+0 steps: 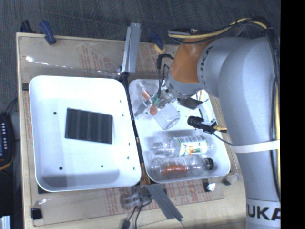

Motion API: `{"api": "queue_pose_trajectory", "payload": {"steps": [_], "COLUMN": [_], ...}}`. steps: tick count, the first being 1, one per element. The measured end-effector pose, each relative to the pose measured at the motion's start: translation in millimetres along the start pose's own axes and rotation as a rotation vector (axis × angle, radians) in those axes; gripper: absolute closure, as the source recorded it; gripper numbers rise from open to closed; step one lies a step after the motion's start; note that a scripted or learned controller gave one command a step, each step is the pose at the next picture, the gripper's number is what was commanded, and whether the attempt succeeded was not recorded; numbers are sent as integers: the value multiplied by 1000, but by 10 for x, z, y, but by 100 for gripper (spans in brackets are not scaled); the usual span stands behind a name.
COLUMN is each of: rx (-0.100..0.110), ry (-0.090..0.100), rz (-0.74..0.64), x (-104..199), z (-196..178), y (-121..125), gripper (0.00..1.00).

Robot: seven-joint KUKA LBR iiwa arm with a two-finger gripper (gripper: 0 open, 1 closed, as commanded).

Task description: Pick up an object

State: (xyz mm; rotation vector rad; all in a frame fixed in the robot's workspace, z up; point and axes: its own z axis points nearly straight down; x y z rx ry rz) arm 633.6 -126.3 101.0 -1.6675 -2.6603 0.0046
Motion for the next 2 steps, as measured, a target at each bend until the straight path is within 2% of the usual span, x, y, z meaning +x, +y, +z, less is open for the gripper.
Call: {"api": "queue_pose_trajectory", "payload": {"steps": [1,2], "rx": [1,-1], "ry": [0,0], "rz": [-4,38], "x": [7,433], "z": [-95,-915], "y": [5,466], "gripper": [100,100]}}
